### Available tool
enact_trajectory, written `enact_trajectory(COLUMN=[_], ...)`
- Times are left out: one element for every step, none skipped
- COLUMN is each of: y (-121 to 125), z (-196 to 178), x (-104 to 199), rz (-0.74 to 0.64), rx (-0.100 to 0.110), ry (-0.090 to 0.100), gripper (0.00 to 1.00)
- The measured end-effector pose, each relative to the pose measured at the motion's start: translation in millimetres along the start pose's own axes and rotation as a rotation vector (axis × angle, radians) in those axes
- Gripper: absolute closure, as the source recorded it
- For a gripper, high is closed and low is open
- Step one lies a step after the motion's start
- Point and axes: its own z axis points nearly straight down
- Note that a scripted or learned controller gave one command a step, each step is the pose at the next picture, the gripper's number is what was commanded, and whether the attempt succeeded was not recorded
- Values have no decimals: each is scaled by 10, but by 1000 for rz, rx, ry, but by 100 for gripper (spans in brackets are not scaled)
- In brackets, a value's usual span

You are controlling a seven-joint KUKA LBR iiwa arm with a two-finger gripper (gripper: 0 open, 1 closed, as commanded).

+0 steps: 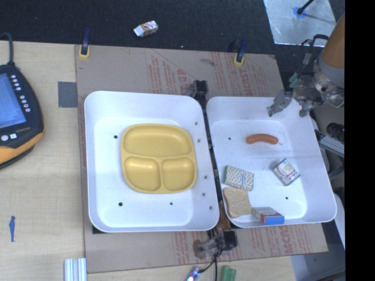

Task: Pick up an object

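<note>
Approach step: gripper above the far right corner of the right bin, nothing held.

Camera view: gripper (290, 105) hangs over the far edge of the right bin (319, 174), fingers spread wide with nothing between them. My read is that no grasp has been made yet and a target is still to be chosen. Nearest candidate is the toy sausage (262, 139), lying crosswise on the bin floor, just toward the camera and a little left of the gripper, apart from it. Further off sit a small silver packet (286, 171), a patterned green packet (239, 177), a toast slice (237, 202) and a blue-and-orange box (268, 216) near the front wall. Left bin (105, 157) holds a yellow divided plate (158, 157). Next move probably calls for shifting over the sausage, lining the fingers across its short axis, then descending.
</note>
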Motion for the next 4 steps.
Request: enact_trajectory(y=[22, 181, -356, -172], z=[1155, 1132, 1041, 1139], x=[18, -82, 300, 278], rz=[-2, -2, -1, -3], rx=[3, -2, 1, 0], ry=[0, 1, 0, -1], gripper=[0, 0, 0, 0])
